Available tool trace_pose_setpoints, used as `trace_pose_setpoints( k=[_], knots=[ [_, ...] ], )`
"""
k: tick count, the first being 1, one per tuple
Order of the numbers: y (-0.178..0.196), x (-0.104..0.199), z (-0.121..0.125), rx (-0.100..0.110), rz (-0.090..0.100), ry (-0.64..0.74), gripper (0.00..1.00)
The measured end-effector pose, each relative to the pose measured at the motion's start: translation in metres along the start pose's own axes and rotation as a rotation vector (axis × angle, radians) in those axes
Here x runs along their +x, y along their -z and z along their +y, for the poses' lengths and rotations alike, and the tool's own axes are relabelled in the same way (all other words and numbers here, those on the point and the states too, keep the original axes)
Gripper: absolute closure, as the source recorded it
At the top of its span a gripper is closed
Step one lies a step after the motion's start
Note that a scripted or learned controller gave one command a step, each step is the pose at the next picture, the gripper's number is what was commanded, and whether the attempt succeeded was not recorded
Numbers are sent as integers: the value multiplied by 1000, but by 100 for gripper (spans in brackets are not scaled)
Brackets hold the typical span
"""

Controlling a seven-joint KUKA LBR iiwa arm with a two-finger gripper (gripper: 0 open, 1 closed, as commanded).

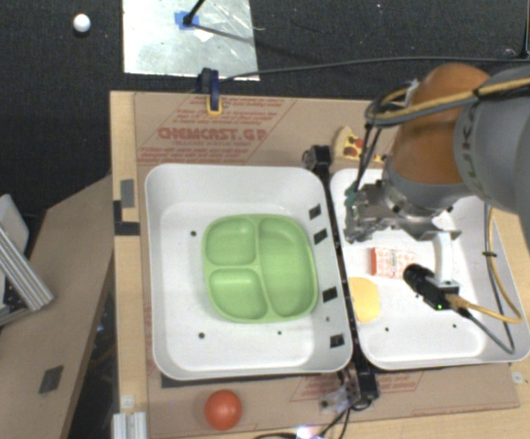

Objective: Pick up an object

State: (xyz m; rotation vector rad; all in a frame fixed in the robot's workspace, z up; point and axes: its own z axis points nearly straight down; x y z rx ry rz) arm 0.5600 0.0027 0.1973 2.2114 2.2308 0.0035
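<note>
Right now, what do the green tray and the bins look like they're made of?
Green tray: looks like moulded plastic, matte pale green, with three smooth rounded compartments. Left bin and right bin: probably thin formed plastic, white, slightly glossy, with rounded corners. The look alone can't confirm either.

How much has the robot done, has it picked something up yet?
Not yet. The arm has reached over the right bin, and its gripper sits low near the bin's left wall. Nothing is seen held. A red-and-white packet and a yellow piece lie in the bin. Grabbing and lifting one is left.
</note>
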Motion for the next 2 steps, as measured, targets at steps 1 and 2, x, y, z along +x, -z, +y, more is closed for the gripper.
trace_pose_setpoints(
  k=[1,2],
  knots=[
    [13,48,-2,0,0,0,100],
    [14,100,-6,0,1,0,100]
  ],
)
